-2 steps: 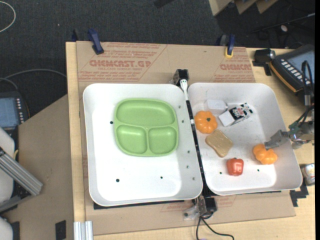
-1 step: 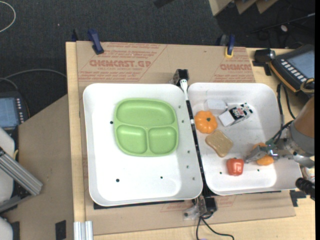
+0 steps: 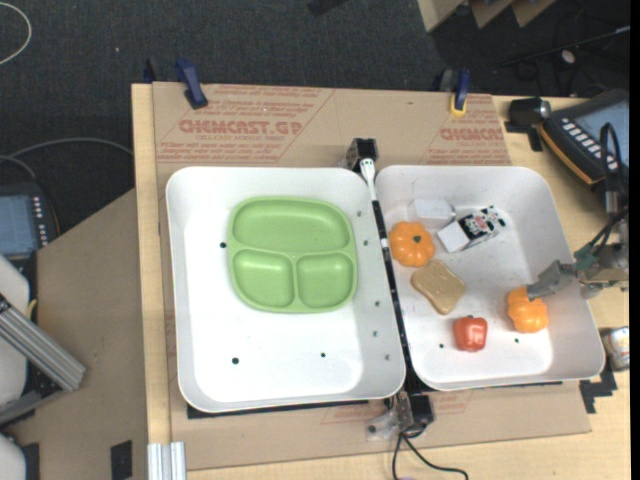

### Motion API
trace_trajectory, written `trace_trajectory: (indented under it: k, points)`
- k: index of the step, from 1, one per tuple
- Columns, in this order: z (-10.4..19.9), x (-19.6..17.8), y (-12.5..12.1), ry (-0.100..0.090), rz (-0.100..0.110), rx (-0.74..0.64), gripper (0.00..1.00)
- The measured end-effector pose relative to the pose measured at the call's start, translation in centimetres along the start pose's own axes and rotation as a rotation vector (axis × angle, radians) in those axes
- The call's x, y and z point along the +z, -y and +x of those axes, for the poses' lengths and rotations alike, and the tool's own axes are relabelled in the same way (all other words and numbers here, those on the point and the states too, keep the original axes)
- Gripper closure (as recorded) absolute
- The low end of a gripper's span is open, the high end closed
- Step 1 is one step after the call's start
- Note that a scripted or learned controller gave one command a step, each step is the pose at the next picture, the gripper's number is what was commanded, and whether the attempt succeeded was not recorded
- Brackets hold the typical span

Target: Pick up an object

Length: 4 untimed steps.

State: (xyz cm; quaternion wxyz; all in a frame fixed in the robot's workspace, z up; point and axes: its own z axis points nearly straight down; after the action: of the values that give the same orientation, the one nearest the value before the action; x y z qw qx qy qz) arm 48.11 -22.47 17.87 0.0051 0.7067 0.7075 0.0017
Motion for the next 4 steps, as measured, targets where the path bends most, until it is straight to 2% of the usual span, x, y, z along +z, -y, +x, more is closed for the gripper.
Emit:
trace_trajectory:
  k: [1, 2, 3, 4]
  points:
    - [0.9, 9.7, -6.2, -0.017, 0.008, -0.007, 0.00]
    - [0.6, 9.3, -0.5, -0.015, 0.011, -0.002, 0.00]
    - [0.4, 8.4, -0.7, -0.009, 0.008, -0.002, 1.00]
    - [1.9, 9.5, -4.8, -0.003, 0.006, -0.003, 1.00]
